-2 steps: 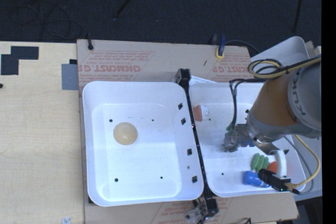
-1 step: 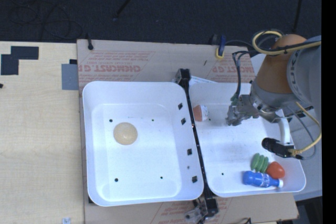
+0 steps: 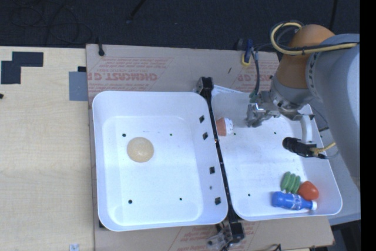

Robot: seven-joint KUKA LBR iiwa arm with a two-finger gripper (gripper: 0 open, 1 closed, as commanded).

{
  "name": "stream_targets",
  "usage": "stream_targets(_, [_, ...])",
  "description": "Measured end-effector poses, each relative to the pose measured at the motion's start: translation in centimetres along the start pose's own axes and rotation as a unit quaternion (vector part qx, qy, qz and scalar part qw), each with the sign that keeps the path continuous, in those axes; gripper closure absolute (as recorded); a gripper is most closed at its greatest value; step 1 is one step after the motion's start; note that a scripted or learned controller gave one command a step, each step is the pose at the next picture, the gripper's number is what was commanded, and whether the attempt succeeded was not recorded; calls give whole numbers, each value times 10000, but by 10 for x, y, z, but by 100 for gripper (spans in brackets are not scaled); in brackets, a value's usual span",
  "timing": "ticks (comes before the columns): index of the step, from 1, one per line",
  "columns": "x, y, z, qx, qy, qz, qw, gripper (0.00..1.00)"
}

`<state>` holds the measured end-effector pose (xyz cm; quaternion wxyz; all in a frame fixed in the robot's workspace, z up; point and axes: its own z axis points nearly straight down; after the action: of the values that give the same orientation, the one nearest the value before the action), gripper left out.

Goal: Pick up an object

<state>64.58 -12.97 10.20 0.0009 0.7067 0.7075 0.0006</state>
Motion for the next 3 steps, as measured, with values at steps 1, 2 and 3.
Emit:
stream_targets(1, [107, 0, -91, -16, 17, -42, 10000, 100])
stream_targets(2, [125, -2, -85, 27, 5, -6, 10000, 100])
stream_targets(3, [194, 0, -214, -48, 21, -36, 10000, 100])
